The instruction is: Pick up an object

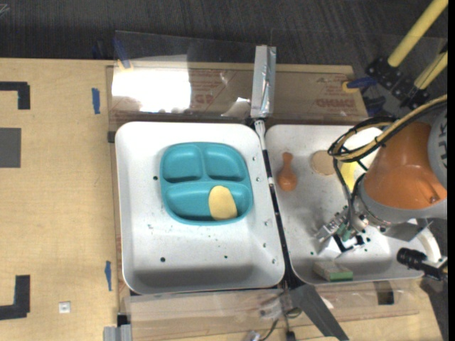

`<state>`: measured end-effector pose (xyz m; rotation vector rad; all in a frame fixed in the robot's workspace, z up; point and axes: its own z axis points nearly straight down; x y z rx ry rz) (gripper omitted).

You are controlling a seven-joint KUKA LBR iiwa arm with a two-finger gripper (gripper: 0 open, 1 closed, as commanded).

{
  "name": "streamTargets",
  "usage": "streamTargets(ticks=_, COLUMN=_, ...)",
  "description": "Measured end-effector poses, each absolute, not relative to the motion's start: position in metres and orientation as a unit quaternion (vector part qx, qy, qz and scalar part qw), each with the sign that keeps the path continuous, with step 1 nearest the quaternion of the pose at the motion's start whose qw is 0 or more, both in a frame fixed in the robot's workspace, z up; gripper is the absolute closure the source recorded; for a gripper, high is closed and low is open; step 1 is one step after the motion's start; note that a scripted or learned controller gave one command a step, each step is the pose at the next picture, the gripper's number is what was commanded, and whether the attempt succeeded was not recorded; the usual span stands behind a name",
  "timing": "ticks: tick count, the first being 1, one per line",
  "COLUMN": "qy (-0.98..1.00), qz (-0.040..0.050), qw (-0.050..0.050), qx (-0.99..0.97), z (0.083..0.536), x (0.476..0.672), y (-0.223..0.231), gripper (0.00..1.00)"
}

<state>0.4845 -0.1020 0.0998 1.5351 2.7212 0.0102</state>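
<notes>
My gripper hangs low over the bare floor of the right bin, below the arm's orange band. An orange, pear-shaped piece lies at the bin's upper left. Beside it sits a tan round piece. A yellow object is partly hidden behind the arm and cables. A small beige and green block rests near the bin's front wall, just below the gripper. I see nothing in the gripper.
The left bin holds a blue divided tray with a yellow oval piece in its lower right compartment. A raised divider separates the bins. Black and yellow cables loop by the arm.
</notes>
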Motion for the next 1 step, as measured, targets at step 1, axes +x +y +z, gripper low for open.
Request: streamTargets(ticks=1, qy=0.825, qz=0.0025, qw=0.002, qx=0.566, z=0.187, x=0.5582, y=-0.0395, gripper=1.0)
